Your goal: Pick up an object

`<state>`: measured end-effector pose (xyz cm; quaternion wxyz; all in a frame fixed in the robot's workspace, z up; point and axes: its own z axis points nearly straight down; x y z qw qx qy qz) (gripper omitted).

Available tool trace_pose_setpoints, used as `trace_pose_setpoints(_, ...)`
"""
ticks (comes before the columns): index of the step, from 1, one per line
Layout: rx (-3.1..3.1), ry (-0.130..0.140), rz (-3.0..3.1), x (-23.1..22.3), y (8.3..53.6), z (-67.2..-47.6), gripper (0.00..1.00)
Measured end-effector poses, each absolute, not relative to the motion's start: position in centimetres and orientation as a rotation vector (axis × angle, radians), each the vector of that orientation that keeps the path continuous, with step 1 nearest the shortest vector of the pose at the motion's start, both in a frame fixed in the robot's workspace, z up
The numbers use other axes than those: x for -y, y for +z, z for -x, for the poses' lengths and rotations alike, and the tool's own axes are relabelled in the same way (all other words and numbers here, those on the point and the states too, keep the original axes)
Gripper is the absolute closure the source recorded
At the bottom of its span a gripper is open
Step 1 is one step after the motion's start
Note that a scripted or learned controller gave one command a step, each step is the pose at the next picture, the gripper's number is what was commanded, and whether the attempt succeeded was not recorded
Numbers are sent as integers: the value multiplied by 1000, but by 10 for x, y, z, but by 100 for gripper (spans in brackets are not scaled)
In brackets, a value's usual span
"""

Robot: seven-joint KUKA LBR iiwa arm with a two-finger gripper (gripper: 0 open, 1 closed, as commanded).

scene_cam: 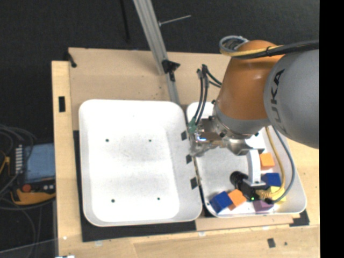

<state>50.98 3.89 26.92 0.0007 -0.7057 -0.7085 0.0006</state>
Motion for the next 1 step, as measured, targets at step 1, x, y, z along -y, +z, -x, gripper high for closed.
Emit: trace_pose_setpoints(1,2227,3,2213,-83,265,-506,100)
